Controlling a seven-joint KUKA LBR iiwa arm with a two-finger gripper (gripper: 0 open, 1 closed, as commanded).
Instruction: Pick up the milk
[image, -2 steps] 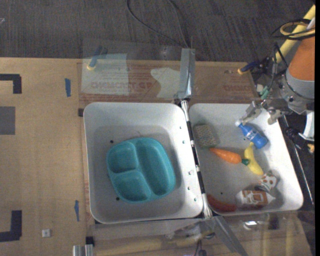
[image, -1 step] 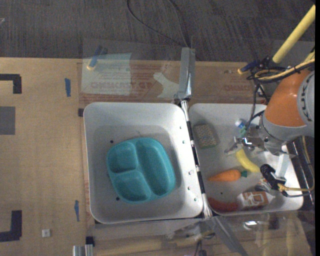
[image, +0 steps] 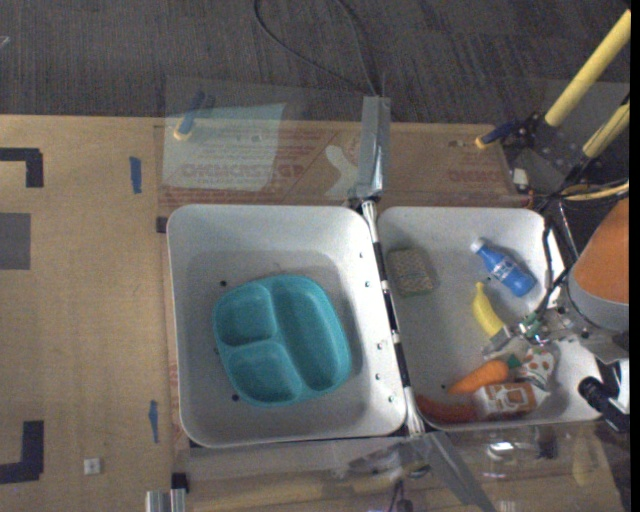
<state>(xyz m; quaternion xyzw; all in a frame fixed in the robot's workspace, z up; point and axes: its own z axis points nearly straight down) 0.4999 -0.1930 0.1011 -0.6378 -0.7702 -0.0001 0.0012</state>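
Note:
The milk (image: 512, 396) is a small white carton with an orange-brown label. It lies on its side in the front right corner of the right bin (image: 440, 235). Its patterned white end points up towards the arm. My gripper (image: 522, 338) hangs low over the bin just behind the carton, beside the leafy end of a toy carrot (image: 478, 378). The grey wrist with its orange band (image: 610, 262) reaches in from the right above it. Nothing is visibly held.
The right bin also holds a yellow banana (image: 486, 310), a blue bottle (image: 503, 266), a grey-green sponge (image: 411, 270) and a red-brown piece (image: 444, 408) at the front wall. A teal divided plate (image: 282, 340) lies in the left bin (image: 200, 250).

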